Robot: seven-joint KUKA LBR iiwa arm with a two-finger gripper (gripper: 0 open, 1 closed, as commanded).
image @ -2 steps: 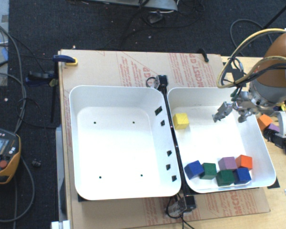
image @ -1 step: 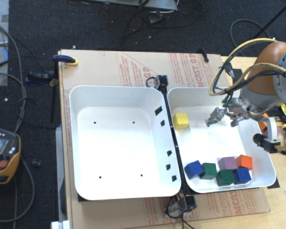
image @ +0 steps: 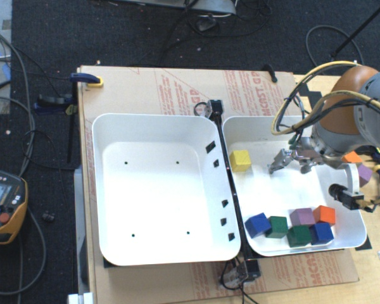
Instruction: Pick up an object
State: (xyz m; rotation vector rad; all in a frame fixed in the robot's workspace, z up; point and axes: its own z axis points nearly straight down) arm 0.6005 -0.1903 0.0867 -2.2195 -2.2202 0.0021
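Your gripper [image: 280, 164] hangs over the right bin [image: 266, 133], and whether it is open or closed you cannot tell. Just to its left sits the yellow block [image: 240, 160], apart from it. Near the front wall cluster blue, green, purple and orange blocks [image: 293, 225].

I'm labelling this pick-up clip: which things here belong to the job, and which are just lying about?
Part of the job:
- gripper, over the right bin
- yellow block
- blue blocks, green blocks, purple block, orange block, clustered at the bin's near edge

Lying about:
- left bin
- blue clamp
- handheld pendant
- floor cables
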